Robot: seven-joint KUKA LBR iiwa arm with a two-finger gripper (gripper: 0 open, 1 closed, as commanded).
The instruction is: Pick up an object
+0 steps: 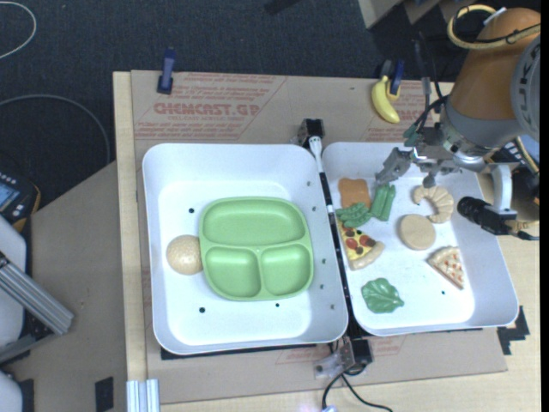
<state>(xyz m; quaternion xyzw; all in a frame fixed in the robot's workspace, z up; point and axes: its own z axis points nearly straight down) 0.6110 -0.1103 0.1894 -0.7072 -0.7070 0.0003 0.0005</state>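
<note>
The right bin [480, 309] holds several toy foods: an orange toast slice [353, 189], a green pickle [383, 202], a leafy green piece [352, 216], a pizza slice [362, 248], a round tan cookie [418, 232], a croissant [435, 201], a tan wedge [449, 266] and a lettuce leaf [381, 295]. My gripper [409, 173] hangs over the far part of this bin, between the pickle and the croissant. It is open, its fingers spread with nothing between them.
The left bin [171, 170] carries a green divided plate [256, 247] with a beige ball [184, 254] beside its left edge. A yellow banana [386, 101] lies on the bench behind the right bin. The arm's body [493, 75] looms over the far right corner.
</note>
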